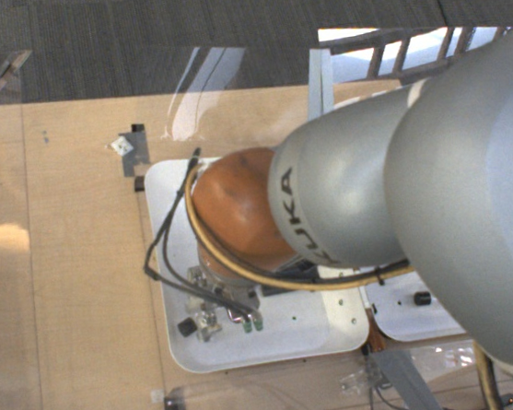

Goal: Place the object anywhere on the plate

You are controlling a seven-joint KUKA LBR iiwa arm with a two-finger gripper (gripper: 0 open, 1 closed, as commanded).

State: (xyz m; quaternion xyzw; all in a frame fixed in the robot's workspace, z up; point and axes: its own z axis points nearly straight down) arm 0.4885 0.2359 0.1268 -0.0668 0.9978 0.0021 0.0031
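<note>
Looming across the right half of the frame, the grey arm point(458, 184) takes up the nearest ground, and its orange band point(239, 215) sits at centre, over the left bin point(185, 343). Below the band, toward the lower left of centre, the gripper point(216, 314) hangs low over that bin's floor amid black cables point(164, 243). Whether the pincer is released or clenched cannot be told from this angle, since the wrist hardware covers it. No object can be made out between the tips, and no plate can be picked out either; both may lie under the arm, so where the task's thing sits cannot be told.

Judged from the pose, the step in hand looks like a descent into the left bin, either to take the object or to set it down; which one is uncertain. The next move calls for a clean vertical lift so the bin floor can be read again, then a check of what, if anything, comes up with the tips.

The left bin shows bare white floor along its lower and left edges. Beyond the arm at lower right, a strip of the right bin point(409, 315) shows a small dark item point(422, 299) on its floor. Farther off lies the wooden bench point(69, 269).
</note>
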